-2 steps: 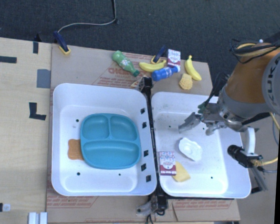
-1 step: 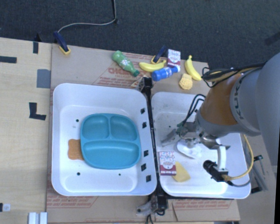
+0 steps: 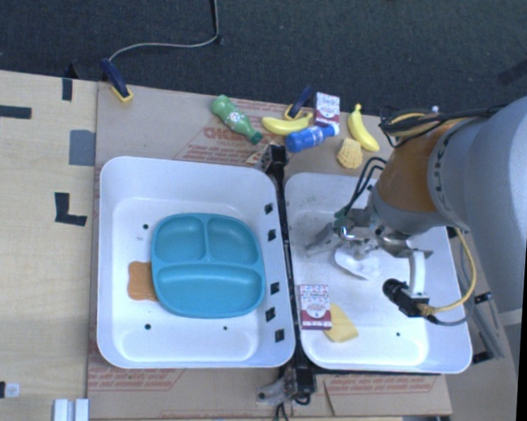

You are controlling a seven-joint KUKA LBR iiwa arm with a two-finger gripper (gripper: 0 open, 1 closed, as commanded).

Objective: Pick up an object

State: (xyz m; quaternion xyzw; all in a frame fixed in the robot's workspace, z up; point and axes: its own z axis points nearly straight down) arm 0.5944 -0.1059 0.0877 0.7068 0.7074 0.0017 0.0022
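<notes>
A pale wooden bench top (image 3: 19, 233) with dark tape marks runs down the left edge, wide and bare beside the cardboard sheet (image 3: 143, 125) that carries both bins. The left bin (image 3: 108, 239) holds a blue divided plate (image 3: 208, 266) lying flat near its centre, with open white floor along the bin's far and near walls. An orange-brown flat piece (image 3: 139, 280) pokes out from under the plate's left rim, touching it.

Behind the bins, on the cardboard, a row of toy groceries sits clear of both rims: a green bottle (image 3: 235, 118), a yellow banana (image 3: 285, 125), a blue bottle (image 3: 306, 138), a small red-and-white carton (image 3: 326, 107), a second banana (image 3: 363, 129) and a yellow wedge (image 3: 349, 153).

In the right bin (image 3: 442, 353), a red-and-white packet (image 3: 315, 307) lies by the near-left wall, with a yellow cheese-like wedge (image 3: 341, 328) touching its right side. The near-right floor of this bin is open. The grey arm (image 3: 481, 193) with its orange band covers the far-right part, and its gripper (image 3: 351, 247) points down and leftward over the bin's middle, close above a white object (image 3: 354, 265) on the floor. Whether the fingers are spread or closed cannot be told, nor whether they touch the white object.
</notes>
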